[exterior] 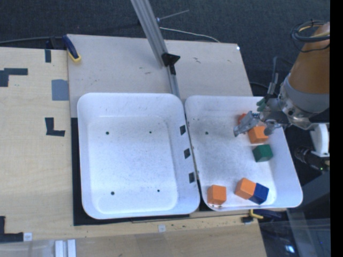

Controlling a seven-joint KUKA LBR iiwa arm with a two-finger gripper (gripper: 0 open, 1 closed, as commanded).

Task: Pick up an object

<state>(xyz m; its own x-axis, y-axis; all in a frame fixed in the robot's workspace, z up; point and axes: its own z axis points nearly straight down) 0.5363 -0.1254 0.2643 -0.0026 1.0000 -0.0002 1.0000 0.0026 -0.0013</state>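
Observation:
My gripper hangs over the upper right part of the right bin, its fingers spread open. An orange block sits just below and between the fingertips; whether they touch it I cannot tell. A small orange patch shows behind the left finger. A green block lies just in front of the orange one. Near the bin's front edge rest another orange block, a third orange block and a blue block touching it.
The left bin lies beside the right one, with black clips along the shared rim. A slanted metal rail rises behind the bins. The arm's orange band stands at the right edge.

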